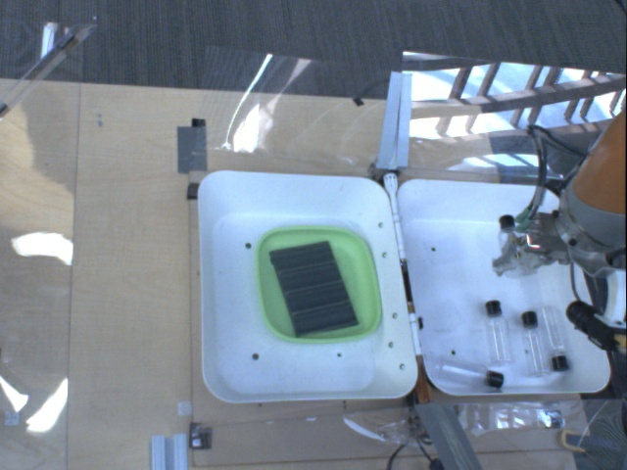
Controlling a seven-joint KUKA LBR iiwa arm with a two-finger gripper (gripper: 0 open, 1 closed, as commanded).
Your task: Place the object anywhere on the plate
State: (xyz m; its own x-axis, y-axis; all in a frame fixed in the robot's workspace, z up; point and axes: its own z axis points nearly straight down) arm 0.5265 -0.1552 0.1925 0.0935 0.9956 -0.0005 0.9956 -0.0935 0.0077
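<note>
A single fixed camera hangs above the bench (98,262) and looks down at a slight slant, far enough off to take in both white bins whole. The left bin (225,360) sits a little below the frame's centre, the right bin (441,223) at centre right, running close to the right edge. The view tilts toward the far side, so a strip of dark ribbed floor (245,18) fills the top of the frame beyond the bench's edge. The arm (602,179) enters from the right edge, cut off by the frame.
</note>
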